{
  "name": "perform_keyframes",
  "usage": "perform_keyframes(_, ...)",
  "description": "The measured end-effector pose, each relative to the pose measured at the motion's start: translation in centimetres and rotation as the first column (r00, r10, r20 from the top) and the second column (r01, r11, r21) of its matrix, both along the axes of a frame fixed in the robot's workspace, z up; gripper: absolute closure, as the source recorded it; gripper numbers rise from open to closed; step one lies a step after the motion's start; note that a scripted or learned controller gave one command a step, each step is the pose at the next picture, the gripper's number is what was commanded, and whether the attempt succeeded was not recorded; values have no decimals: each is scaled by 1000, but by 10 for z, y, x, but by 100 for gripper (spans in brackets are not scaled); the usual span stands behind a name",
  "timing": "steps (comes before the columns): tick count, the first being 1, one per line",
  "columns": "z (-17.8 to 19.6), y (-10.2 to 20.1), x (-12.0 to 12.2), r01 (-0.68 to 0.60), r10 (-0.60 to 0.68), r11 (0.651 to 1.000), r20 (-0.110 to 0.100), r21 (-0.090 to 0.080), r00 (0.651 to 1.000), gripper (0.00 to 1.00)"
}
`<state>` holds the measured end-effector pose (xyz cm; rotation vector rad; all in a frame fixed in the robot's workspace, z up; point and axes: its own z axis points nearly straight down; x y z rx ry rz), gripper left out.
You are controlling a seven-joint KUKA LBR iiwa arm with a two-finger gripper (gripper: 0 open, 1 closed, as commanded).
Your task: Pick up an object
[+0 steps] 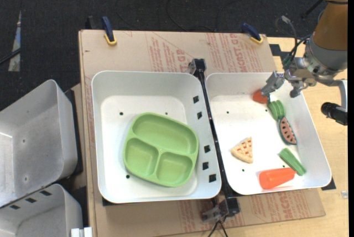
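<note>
The grey arm [332, 31] is reaching in from the upper right of the frame, its hand [287, 82] hanging over the upper right corner of the right bin [232, 98]; its two fingers are standing apart with nothing between them. Just below the hand a small red piece [260, 96] and a green pod [276, 109] are lying. Further down are sitting a watermelon slice [286, 131], a pizza slice [243, 150], a green bean [292, 161] and an orange carrot [276, 177]. The left bin [105, 92] is carrying a green divided tray [160, 149].
</note>
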<state>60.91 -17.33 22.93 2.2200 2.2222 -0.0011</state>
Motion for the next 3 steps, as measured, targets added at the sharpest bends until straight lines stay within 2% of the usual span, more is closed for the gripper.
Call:
perform_keyframes(2, -115, 8, 5, -2, 2, 1000, -4, 2, 1000, 0)
perform_keyframes(3, -138, 9, 5, 0, 0, 1000, -2, 1, 1000, 0)
